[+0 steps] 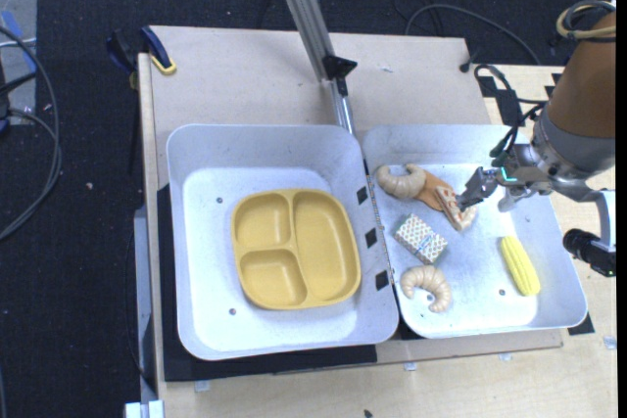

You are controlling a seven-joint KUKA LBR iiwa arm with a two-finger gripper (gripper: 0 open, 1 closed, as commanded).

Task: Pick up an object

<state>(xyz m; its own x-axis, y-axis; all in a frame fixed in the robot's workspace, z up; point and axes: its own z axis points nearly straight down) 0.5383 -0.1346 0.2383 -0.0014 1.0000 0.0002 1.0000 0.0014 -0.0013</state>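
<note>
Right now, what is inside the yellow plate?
The yellow plate in the left bin has three compartments, and all three show only bare yellow plastic. Nothing covers them.

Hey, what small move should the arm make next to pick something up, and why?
Probably ease the tool down and a little left onto the pizza slice. It sits just right of that slice's crust end in the right bin, nearer to it than to the corn cob or the croissants.
</note>
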